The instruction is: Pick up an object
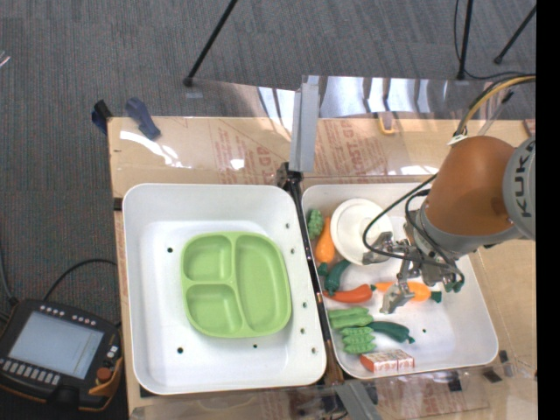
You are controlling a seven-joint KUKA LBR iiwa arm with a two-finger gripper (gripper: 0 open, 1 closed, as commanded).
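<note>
Bench (219, 151), "KUKA"-lettered arm (477, 186).

You see a brown bench (219, 147) with two white bins side by side on it. The left bin (149, 322) sits near the bench's left edge. The right bin (472, 322) touches it in the middle. A blue thing (142, 117) lies at the far left corner

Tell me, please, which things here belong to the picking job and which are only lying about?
For the job:
- gripper
- toy vegetables in the right bin
- small red box
- white plate

Lying about:
- green divided tray in the left bin
- control pendant
</note>
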